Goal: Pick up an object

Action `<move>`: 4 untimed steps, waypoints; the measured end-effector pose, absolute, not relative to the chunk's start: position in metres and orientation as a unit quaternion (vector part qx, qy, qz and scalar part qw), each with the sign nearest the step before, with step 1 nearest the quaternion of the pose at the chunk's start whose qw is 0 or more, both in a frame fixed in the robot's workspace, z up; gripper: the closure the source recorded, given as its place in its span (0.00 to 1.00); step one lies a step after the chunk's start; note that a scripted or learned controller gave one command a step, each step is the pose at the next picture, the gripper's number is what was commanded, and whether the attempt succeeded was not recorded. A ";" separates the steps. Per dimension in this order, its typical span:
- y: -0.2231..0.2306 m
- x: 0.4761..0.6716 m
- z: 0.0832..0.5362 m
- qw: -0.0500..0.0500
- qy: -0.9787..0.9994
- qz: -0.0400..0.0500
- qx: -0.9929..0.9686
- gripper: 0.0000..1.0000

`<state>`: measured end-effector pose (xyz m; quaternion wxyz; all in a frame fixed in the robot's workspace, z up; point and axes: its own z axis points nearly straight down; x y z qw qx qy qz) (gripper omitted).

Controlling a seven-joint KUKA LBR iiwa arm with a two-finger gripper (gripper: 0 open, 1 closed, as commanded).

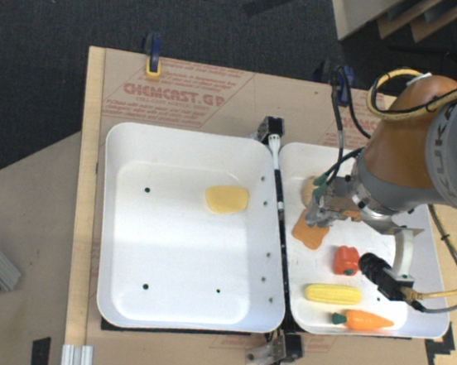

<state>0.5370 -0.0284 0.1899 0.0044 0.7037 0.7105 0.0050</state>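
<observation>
My gripper (pixel 321 213) hangs low over the left part of the right bin (pixel 429 246), reaching in from the right. Directly beneath its tip lies an orange wedge-shaped piece (pixel 308 234), which looks to be touching the tip. A small red object (pixel 346 261) sits just right of the wedge. Near the bin's front edge are a yellow corn cob (pixel 332 295) and an orange carrot (pixel 365 322). A tan object (pixel 306 191) peeks out behind the gripper, partly hidden. In the left bin (pixel 125 206) lies a pale yellow rounded piece (pixel 226 200).
The two bins meet at a dark divider rail (pixel 277 226) just left of the gripper. They rest on a brown board (pixel 182 88) with blue clamps at its back edge. A yellow cable loops above the orange wrist band.
</observation>
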 end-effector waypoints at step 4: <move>0.047 0.660 0.237 0.003 0.706 0.002 0.708 1.00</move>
